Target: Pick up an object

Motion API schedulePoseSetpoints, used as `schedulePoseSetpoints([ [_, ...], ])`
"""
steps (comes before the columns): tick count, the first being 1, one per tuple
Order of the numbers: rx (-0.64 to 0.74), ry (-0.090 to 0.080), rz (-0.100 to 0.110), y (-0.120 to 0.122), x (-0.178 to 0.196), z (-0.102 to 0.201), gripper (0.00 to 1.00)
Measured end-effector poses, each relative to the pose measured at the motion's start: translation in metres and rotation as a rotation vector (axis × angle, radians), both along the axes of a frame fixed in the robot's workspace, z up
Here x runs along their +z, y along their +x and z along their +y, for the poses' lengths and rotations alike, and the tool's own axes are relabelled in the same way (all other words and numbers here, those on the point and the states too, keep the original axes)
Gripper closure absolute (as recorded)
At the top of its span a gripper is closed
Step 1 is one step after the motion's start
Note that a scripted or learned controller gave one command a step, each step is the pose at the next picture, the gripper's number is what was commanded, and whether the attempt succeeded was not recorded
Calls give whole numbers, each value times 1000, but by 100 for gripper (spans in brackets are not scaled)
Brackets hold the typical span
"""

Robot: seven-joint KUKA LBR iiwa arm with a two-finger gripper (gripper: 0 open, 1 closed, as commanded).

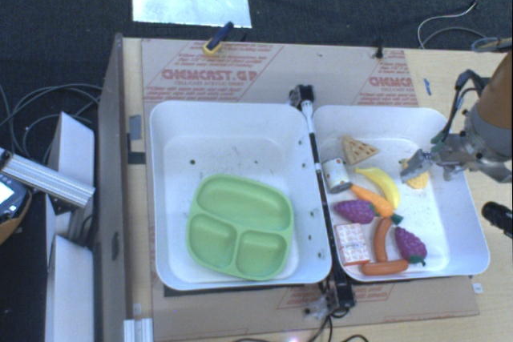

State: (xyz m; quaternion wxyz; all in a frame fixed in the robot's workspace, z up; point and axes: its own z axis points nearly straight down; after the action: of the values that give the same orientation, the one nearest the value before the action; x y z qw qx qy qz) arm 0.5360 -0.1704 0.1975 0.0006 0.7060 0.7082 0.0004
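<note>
Starting at the left, the left-hand shallow white plastic bin [168, 172] carries a pale green three-compartment plastic tray [239, 225], which sits well away from the fingers and looks untouched.

Across the black divider rail [314, 152] between the bins, the right-hand shallow white bin [465, 256] holds the candidates for picking. Farthest from the fingers on their left lie a small grey-and-white cylinder [333, 171] and a tan triangular wedge like a toy sandwich slice [359, 149]. Nearer, still left of the fingers and a little below, come a yellow toy banana [383, 184], an orange toy carrot [372, 199] and a purple toy grape bunch [355, 211]. Below those sit a white card with a red pattern [351, 243], two orange-red toy sausages [382, 239] and a second purple grape bunch [409, 243].

The grey two-finger gripper [418, 165] hangs low over the bin's upper right area. A small yellow piece [417, 182] lies just under and beside its tip, seemingly touching or nearly so. Whether the fingers are spread or closed cannot be told from this slanted view, and nothing is visibly clamped between them.

As a judgement, the pick is at most at the grasp attempt: the approach looks made, with the yellow piece the likely target, but every object appears to rest on the bin floor. Closing securely and lifting clear remain.
</note>
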Motion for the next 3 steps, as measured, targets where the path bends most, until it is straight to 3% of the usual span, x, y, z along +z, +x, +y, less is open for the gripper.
schedulePoseSetpoints([
  [1, -2, 1, 1, -30, -48, 22, 0],
  [2, 0, 0, 0, -17, -113, 43, 0],
  [3, 1, 1, -1, -17, -103, 43, 100],
])
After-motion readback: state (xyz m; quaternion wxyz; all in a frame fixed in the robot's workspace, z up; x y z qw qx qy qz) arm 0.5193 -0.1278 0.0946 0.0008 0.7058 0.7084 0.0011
